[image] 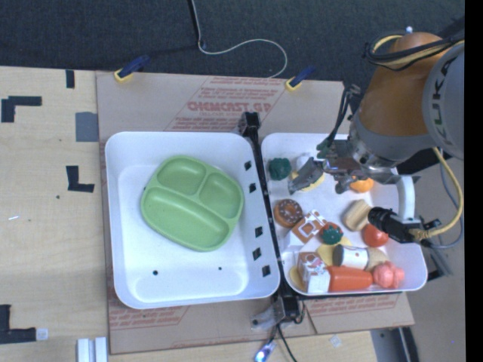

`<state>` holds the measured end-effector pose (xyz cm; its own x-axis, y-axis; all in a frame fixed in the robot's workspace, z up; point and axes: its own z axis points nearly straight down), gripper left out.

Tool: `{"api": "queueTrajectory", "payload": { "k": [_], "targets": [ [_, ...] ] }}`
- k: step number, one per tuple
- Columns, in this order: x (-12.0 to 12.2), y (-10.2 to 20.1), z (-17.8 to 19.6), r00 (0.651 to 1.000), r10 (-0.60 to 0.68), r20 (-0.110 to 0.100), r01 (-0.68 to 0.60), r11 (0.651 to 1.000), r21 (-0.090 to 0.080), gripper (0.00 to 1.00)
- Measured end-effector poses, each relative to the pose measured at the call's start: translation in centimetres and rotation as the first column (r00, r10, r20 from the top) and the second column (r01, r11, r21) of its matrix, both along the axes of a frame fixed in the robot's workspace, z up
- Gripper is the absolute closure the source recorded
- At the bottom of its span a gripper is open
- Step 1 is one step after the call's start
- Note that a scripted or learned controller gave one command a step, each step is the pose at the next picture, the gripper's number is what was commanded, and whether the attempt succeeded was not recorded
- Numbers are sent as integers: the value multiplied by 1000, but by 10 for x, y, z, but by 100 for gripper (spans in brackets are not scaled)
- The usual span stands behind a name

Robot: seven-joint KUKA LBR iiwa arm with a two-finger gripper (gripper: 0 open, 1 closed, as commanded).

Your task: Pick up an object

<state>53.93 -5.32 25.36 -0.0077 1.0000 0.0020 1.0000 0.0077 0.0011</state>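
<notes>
no object is between the fingers yet. toys (332, 255) sit piled in the right bin (419, 276), mostly toward 5 o'clock; a dark green piece (280, 168) lies at the bin's 10 o'clock corner. gripper (321, 173) hangs just beside it at 3 o'clock, fingers look spread, likely lining up on that loose piece. left bin (124, 277) carries a green divided plate (192, 202).

A green divided plate (193, 202) is seen lying in the left white bin (121, 202), well left of the gripper (309, 173). A cardboard sheet (219, 104) is spread beneath the bin, with two clamps (132, 67) fixed at its far edge.
</notes>
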Motion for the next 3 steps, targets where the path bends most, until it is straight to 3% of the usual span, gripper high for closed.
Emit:
{"api": "queueTrajectory", "payload": {
  "k": [1, 2, 3],
  "targets": [
    [0, -3, 7, 1000, -5, -4, 5, 1000, -1, 100],
    [14, 14, 155, 1000, -3, 15, 3, 1000, -2, 100],
    [-53, 47, 89, 1000, -5, -12, 5, 1000, -1, 100]
  ]
}}
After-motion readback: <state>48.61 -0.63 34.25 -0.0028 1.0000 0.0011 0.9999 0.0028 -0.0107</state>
